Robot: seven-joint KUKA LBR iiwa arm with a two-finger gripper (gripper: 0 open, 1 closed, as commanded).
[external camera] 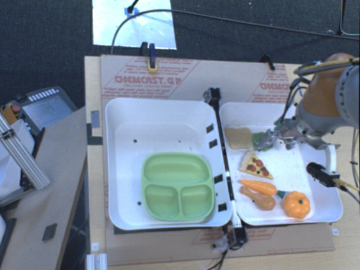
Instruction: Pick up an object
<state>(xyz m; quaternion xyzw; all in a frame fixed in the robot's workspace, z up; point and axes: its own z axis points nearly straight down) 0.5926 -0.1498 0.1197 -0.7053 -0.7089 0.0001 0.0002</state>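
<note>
The gripper (273,135) sits low in the right bin (320,215) at a green object (261,140), apparently mid-grasp, though whether it has closed I cannot tell; next comes a straight lift

A robotics lab or test workshop: a bare plywood counter (185,72) stands on dark carpet (45,32), with two shallow white plastic bins (163,108) clipped side by side, loose black cables (236,18) trailing across the floor, aluminium framing (19,151) at the left, and toy plastic food (281,198) as test pieces.
</note>
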